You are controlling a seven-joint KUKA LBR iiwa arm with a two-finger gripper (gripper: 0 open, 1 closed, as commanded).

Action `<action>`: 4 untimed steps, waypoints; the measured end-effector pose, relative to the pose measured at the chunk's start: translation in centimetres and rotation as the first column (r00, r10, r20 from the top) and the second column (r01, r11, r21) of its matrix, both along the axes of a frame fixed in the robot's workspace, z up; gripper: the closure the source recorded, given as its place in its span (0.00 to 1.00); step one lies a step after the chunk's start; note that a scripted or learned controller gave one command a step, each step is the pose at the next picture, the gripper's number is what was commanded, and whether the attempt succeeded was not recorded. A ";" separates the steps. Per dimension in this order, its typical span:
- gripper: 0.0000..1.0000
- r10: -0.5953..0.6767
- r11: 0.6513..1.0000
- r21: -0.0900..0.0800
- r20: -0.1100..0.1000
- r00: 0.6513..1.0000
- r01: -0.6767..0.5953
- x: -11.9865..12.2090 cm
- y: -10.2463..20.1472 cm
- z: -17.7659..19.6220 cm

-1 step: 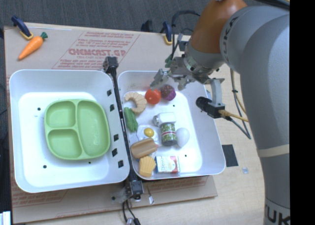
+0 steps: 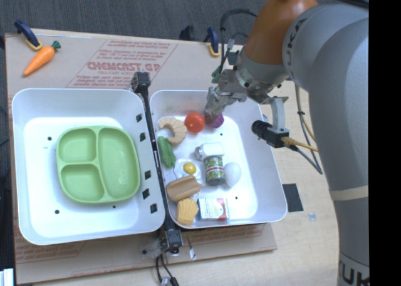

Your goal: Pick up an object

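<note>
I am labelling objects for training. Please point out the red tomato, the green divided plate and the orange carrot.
Red round tomato [image 2: 194, 122]: camera view, middle of its top.
Green divided plastic plate [image 2: 98, 164]: camera view, central ridge.
Orange toy carrot [image 2: 39, 59]: camera view, middle of its body.

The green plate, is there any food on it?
No, the green plate sits bare in the left bin, while the toy food lies in the right bin.

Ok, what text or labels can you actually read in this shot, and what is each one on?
"CHEMCAST GP", red print on the brown board under the bins; the smaller red lines around it are too blurred to read.
"KU", partial letters low on the arm.
Jar label: too small to read.
Small carton print: too blurred to read.
</note>
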State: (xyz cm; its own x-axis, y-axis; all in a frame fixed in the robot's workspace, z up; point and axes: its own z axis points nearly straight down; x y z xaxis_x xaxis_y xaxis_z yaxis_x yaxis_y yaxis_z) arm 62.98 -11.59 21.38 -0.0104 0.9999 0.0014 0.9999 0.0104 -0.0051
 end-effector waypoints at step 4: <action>1.00 -0.002 1.000 -0.002 0.001 1.000 0.002 -5.6 7.7 0.2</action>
State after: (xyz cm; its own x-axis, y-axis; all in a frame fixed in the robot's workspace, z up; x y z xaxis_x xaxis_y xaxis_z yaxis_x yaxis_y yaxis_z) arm 57.37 -3.86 21.56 -0.0082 1.0000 -0.0007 1.0000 0.0082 -0.0046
